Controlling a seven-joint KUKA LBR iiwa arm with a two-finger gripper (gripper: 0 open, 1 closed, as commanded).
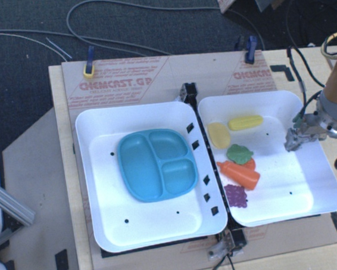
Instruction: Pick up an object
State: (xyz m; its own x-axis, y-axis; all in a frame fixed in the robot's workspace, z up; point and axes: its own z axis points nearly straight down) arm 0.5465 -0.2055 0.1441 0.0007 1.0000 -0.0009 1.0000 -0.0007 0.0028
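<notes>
Grey pincer (294,138) hangs over the right bin (316,170); its opening is unreadable.

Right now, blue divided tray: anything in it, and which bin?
Empty. The blue tray lies flat in the left bin, all its compartments bare. The toy foods sit in the right bin.

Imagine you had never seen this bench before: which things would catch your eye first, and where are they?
The blue tray, split into compartments, stands out in the middle of the left bin. Next come the bright toy foods bunched at the left side of the right bin: a yellow corn, a carrot and purple grapes. The gripper hangs over that bin's right part, apart from the food.
</notes>
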